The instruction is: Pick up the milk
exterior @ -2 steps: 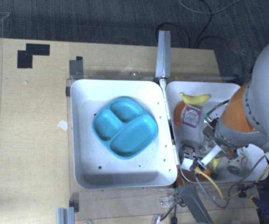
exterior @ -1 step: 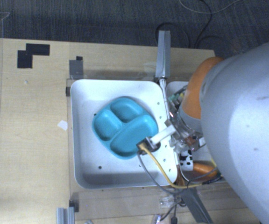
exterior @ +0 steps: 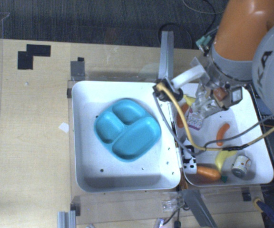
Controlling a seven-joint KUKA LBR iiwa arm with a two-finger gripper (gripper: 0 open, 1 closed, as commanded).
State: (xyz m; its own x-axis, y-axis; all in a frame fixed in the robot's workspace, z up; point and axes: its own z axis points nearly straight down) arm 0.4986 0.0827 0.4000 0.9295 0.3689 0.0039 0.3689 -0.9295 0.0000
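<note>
1. Camera view: arm reaches in from the right, end effector (exterior: 204, 103) low over the right bin (exterior: 265, 167), among clutter.
2. Can't tell if it's apart, together or clamped on anything.
3. Milk: prob. the small carton (exterior: 195, 121) just below it; not sure.
4. Risks: yellow cable (exterior: 187, 127) lies close, could snag; sausage (exterior: 221, 134) and banana (exterior: 221, 159) nearby, wrong-item grab likely.
5. Left bin (exterior: 82, 175) has a blue tray (exterior: 127, 129).

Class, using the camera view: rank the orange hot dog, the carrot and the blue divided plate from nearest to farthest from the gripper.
Measured from the gripper in the right bin:
1. Orange hot dog, just below and right of it, same bin.
2. Carrot, at that bin's near edge.
3. Blue divided plate, away in the left bin.
</note>
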